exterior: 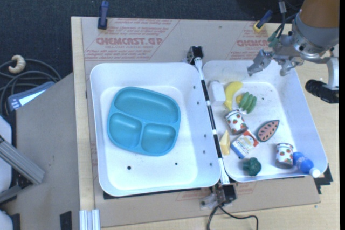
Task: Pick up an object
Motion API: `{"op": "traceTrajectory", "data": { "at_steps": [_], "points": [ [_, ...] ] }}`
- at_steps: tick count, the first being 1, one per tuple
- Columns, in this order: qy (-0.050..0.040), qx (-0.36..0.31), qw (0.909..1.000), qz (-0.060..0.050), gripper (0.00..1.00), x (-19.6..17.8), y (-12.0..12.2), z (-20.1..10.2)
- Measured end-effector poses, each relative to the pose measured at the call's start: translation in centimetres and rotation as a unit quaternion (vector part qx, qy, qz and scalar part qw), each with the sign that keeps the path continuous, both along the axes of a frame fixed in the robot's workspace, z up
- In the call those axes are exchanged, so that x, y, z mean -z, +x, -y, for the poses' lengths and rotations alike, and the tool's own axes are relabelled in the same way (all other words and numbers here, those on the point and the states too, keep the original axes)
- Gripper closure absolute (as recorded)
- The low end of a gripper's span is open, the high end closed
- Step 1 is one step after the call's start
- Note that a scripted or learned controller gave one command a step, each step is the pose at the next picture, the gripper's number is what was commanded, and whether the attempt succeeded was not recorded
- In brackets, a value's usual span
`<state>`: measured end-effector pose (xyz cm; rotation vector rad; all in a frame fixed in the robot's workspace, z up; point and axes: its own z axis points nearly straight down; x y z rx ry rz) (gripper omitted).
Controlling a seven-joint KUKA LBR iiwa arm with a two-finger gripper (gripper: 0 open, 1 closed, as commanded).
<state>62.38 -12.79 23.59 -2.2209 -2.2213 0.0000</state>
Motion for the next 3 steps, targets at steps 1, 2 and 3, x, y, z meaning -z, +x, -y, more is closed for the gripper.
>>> {"op": "traceTrajectory", "data": {
  "at_steps": [1, 2, 3],
  "points": [
    [0.0, 0.0, 1.0, 0.001, 0.0, 12.1, 1.1, -3.1],
    [0.0013, -0.001, 1.0, 0.007, 0.0, 14.0, 1.3, -2.6],
    [-0.0004, 0.0, 1.0, 0.001, 0.0, 15.0, -4.3, -2.3]
  ]
}}
